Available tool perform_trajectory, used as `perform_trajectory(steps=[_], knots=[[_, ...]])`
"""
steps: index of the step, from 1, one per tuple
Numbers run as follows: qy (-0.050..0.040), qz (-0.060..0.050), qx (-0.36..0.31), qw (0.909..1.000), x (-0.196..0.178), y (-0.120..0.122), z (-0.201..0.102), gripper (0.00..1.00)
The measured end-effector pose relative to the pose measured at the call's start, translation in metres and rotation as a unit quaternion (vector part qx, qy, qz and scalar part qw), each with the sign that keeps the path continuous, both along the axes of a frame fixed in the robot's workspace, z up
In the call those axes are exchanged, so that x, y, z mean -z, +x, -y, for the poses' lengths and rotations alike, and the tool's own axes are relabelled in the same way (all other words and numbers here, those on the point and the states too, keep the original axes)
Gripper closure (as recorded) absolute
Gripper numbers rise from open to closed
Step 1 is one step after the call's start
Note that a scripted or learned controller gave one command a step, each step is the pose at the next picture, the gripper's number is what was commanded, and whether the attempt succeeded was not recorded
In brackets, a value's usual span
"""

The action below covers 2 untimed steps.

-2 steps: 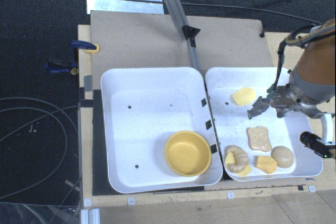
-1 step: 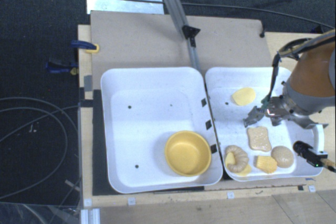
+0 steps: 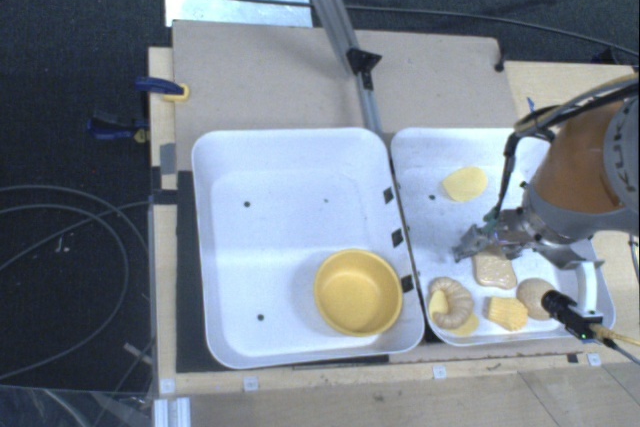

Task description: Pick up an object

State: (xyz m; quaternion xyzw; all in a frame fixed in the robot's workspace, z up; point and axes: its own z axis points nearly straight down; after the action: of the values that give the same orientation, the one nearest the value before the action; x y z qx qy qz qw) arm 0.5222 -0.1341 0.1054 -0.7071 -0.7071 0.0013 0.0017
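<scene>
gripper (image 3: 478, 243) hovering lower right, just above tan cracker (image 3: 495, 270) | grip state: can't tell, blurred | arm (image 3: 590, 177) hiding right bin's (image 3: 425, 155) edge | yellow bowl (image 3: 358, 291) sitting in left bin (image 3: 260, 165)

Yellow bowl (image 3: 358, 291): upright, open side up, in left bin, near-right corner. Pale yellow flat round chip-like piece (image 3: 465, 183): lying flat in right bin, far part. Tan cracker-like square (image 3: 495, 271): flat, mid right bin. Croissant-like curved pastry (image 3: 451, 303), yellow ridged wedge (image 3: 507, 313), tan rounded lump (image 3: 535, 296): in row along right bin's near edge.
</scene>
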Motion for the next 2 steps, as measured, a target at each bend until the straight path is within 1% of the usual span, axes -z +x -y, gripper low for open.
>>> perform_trajectory(steps=[1, 2], knots=[[-0.0009, 0.004, 0.0, 1.0, -0.014, 0.003, 0.0, 1.0], [-0.001, 0.005, -0.002, 1.0, -0.057, 0.004, 0.0, 1.0]])
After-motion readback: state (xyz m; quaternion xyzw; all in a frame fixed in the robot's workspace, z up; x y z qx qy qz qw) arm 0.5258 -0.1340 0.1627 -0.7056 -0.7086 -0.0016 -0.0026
